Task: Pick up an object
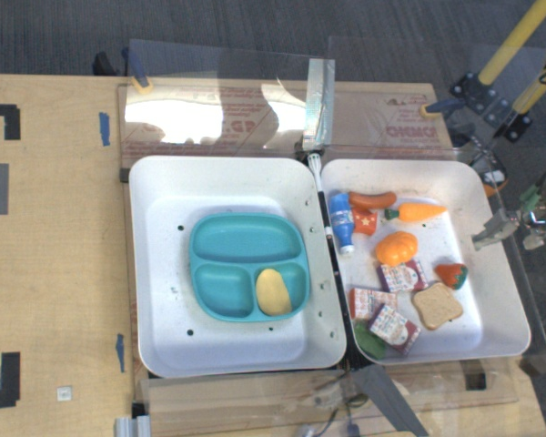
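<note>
The right white bin (505, 321) holds several toy foods. A blue bottle (342, 221) lies along its left wall, with a red sausage (373, 200) and an orange carrot (419, 212) beside it near the back. An orange fruit (397, 248) sits mid-bin. Toward the front are a red strawberry-like piece (450, 274), a bread slice (437, 307) and several red-and-white packets (393, 326), with a green piece (369, 342) under the front one. In the left white bin (155, 244), a teal divided plate (246, 248) carries a yellow potato-like piece (273, 291) in its front right compartment.
Clear plastic panels (218, 98) and a metal upright (318, 103) stand behind the bins. A yellow pole with a black clamp (500, 62) is at the top right. Metal hardware (510, 226) hangs over the right bin's right rim. The wooden bench (45, 244) extends left.
</note>
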You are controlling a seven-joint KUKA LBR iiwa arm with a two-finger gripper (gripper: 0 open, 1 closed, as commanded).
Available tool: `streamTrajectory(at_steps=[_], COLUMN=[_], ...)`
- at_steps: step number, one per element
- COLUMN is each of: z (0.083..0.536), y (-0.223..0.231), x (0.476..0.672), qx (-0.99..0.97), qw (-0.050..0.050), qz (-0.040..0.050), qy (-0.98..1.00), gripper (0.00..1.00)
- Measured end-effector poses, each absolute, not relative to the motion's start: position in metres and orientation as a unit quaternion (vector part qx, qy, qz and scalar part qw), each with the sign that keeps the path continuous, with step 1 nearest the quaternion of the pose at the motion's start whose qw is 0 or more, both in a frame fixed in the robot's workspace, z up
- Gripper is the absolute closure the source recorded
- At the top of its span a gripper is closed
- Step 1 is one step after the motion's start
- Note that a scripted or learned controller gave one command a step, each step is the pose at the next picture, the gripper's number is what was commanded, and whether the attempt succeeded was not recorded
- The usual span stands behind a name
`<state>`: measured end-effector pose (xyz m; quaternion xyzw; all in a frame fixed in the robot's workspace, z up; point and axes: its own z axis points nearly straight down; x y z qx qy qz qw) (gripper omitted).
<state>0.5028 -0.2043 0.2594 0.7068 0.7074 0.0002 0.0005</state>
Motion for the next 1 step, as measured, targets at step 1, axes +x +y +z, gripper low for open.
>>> streamTrajectory(at_steps=[1], z=[0.1332], y=[-0.1316], x=[0.5299], qx=[0.8], qw=[-0.005], qz=[-0.0027], qy=[0.6], gripper=[0.0])
